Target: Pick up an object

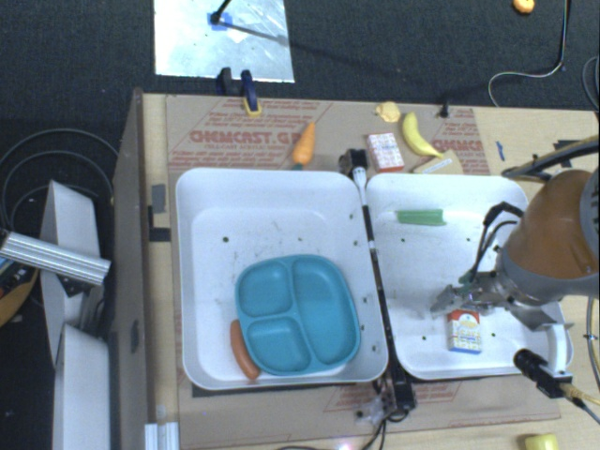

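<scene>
Banana (416, 135), carrot (303, 144) behind bins; foil sheet (223, 26)

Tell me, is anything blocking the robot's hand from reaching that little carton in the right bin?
Nothing visible is. The hand sits right at the top edge of the small carton in the right bin, with bare bin floor around them. The green block lies well away near the far wall.

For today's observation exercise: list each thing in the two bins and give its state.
Blue divided plate: flat, left bin, holding nothing.
Hot dog: lying beside the plate's left edge.
Green block: lying flat, right bin.
Small carton: lying flat, right bin, just under the gripper.
</scene>
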Motion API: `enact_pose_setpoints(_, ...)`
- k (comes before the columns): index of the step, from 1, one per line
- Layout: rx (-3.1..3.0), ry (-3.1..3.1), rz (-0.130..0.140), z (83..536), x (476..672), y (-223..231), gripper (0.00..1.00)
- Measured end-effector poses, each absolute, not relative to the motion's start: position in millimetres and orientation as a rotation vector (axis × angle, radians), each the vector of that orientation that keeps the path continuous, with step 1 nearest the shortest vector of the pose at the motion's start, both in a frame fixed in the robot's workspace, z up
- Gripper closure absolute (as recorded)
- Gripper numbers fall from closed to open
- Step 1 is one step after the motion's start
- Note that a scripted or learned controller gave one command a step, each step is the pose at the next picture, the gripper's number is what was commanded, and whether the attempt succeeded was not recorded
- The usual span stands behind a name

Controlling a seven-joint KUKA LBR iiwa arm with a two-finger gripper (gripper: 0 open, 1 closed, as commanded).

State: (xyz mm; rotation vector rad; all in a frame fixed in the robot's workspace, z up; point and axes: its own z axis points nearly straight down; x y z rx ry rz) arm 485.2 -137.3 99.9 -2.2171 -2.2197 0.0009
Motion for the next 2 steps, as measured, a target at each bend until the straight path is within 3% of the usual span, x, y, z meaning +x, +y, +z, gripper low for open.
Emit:
enact_pose_setpoints(1,-2.221,-2.235,-0.008,97,579.9,-153,0.00)
enact_pose_setpoints(2,-2.205,-2.230,0.009,84,670.2,-127,0.00)
